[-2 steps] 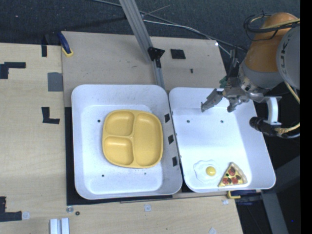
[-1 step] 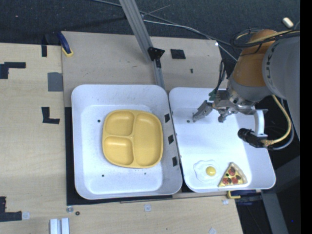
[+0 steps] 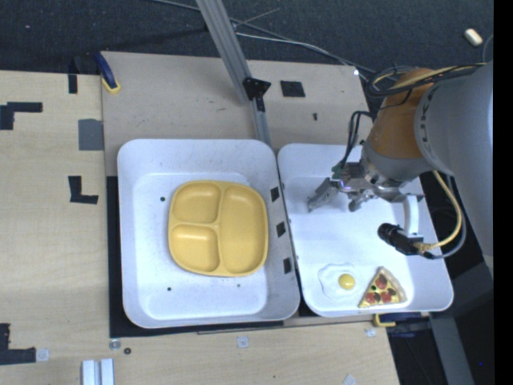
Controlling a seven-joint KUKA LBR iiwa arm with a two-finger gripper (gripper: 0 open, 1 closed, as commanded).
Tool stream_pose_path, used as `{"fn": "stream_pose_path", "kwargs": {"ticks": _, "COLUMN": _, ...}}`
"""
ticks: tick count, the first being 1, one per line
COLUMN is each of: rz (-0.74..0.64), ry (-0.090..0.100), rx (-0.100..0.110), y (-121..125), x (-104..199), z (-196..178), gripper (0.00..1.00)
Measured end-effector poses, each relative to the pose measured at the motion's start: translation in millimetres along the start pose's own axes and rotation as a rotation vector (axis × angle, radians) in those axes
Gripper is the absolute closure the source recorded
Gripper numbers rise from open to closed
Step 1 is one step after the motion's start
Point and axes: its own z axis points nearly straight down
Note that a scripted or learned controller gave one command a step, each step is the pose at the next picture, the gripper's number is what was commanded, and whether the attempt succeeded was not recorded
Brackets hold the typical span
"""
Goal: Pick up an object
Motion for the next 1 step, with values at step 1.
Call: {"fn": "stream_pose_path", "kwargs": {"ticks": 1, "rz": 0.0, "ry": -0.001, "rx": -0.005, "y": 0.6, "x": 0.2, "z": 28.1, "gripper": 0.0}}
